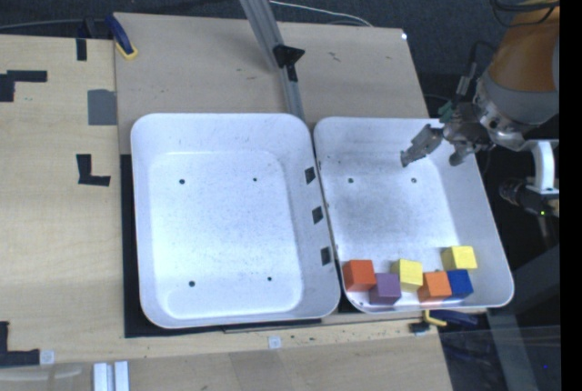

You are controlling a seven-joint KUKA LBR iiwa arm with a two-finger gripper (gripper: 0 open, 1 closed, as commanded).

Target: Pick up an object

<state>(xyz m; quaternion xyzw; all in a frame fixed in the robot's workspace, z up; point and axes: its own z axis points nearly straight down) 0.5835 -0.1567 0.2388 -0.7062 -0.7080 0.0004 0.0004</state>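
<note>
Several small blocks lie along the near edge of the right bin (382,198): an orange block (359,274), a purple block (387,287), a yellow block (410,272), another orange block (436,285), a blue block (460,283) and a second yellow block (460,257). My gripper (438,148) hangs over the far right part of this bin, well away from the blocks. Its two fingers are spread apart with nothing between them, so it is open.
The left bin (223,216) sits beside the right one, joined by black clips (316,215). A slanted metal rail (259,12) crosses the bench behind the bins. Black tape marks lie on the wood at the left.
</note>
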